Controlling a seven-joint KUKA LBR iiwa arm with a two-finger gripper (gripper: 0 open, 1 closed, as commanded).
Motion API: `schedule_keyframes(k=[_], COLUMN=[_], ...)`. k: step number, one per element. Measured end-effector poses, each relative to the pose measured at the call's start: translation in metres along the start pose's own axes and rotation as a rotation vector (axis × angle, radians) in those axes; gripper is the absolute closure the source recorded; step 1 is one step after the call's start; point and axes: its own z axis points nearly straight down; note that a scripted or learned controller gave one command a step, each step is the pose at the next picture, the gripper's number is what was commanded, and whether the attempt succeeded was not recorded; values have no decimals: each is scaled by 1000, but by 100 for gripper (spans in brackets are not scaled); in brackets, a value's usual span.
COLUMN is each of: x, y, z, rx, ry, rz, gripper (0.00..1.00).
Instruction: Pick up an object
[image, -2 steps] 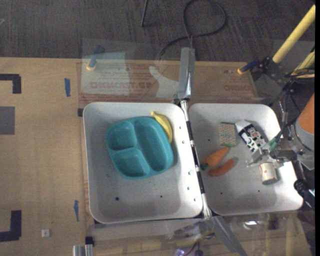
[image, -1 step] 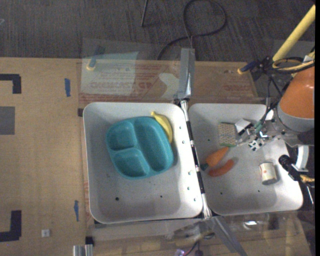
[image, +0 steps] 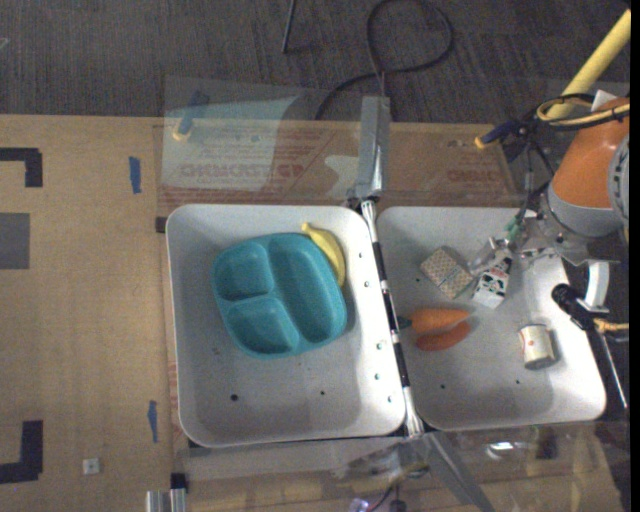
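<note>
Small can (image: 538, 345) sits near a carrot (image: 440, 320) lying left-to-right.

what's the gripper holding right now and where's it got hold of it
Cannot be told. The gripper is over the right bin, close to a small white and black box, but no grasp is clear.

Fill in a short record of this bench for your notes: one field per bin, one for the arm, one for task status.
left bin: teal divided plate; yellow banana against the plate's far right edge
right bin: tan block, white carton, orange carrot, small can
arm: reaches in over the right bin's far right corner, close to the white carton
task status: every object lies in a bin; none seen lifted
</note>
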Motion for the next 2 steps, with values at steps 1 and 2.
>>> schedule_keyframes(k=[1, 2], x=[0, 44], y=[2, 38], z=[-12, -113], rx=[-5, 10], ry=[-4, 2], rz=[-4, -94], gripper=[100, 100])
